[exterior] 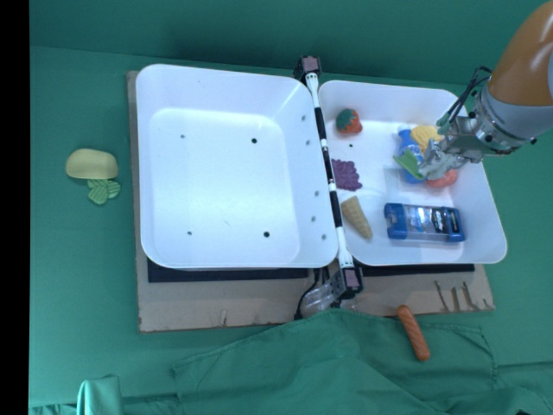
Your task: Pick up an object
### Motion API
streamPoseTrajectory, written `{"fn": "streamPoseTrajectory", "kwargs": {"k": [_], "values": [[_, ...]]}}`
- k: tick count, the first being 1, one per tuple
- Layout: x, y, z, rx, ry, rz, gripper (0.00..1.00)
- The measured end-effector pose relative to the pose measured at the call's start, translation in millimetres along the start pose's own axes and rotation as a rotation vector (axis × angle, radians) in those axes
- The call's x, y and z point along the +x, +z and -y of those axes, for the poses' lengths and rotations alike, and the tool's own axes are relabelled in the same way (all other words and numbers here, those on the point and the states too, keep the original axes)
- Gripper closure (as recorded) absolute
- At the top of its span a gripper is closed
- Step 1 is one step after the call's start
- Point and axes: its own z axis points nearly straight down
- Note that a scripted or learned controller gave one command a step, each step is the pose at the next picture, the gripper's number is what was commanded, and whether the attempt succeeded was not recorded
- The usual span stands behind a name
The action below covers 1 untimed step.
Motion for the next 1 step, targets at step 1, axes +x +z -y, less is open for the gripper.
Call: {"fn": "streamPoseTrajectory", "kwargs": {"k": [1], "values": [[3.7,-62.7,4.0,-0.002,0.0,0.0,1.0]]}}
